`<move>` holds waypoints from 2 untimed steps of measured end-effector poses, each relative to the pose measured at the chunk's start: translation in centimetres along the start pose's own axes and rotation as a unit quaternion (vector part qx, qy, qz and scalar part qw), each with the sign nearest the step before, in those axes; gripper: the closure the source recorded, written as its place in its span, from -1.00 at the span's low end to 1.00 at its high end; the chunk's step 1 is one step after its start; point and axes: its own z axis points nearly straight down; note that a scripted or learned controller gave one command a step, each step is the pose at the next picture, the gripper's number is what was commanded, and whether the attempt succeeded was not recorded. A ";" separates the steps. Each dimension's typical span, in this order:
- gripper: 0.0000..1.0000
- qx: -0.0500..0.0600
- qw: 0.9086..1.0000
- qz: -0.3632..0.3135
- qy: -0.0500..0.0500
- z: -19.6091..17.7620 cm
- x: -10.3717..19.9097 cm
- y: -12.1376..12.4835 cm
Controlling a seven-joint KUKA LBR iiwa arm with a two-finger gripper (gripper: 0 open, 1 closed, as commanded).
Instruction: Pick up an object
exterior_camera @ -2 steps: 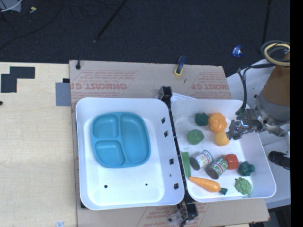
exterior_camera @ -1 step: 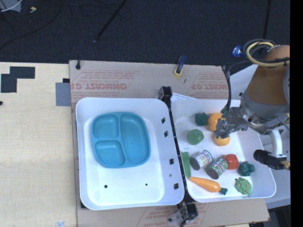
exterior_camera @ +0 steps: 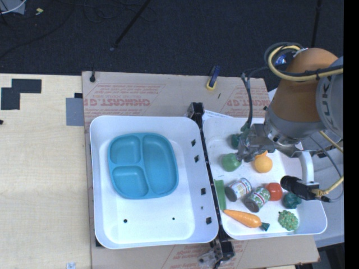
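The pincer point(exterior_camera: 244, 150) hung low in the right bin point(exterior_camera: 320, 226), right of frame centre, just above a green fruit point(exterior_camera: 230, 162); whether it was open could not be told. An orange point(exterior_camera: 262, 163) just beside it risked being nudged, spoiling the grasp.

even overhead light, soft shadows, white bins perhaps slightly overexposed, mild blur.

Bench with a cardboard sheet and two white bins

A pale wooden bench point(exterior_camera: 39, 172) fills the frame's left and centre; on it lies a brown printed cardboard sheet point(exterior_camera: 146, 97), bearing the left bin point(exterior_camera: 101, 217) and right bin point(exterior_camera: 320, 220) side by side, with what may be a yellow-and-blue clamp point(exterior_camera: 212, 78) at the sheet's upper edge.
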 end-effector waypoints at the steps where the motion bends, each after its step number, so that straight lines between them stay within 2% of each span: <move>1: 1.00 0.001 1.000 0.000 0.000 0.9 5.4 1.4; 2: 1.00 0.001 1.000 0.003 -0.001 1.2 4.6 0.9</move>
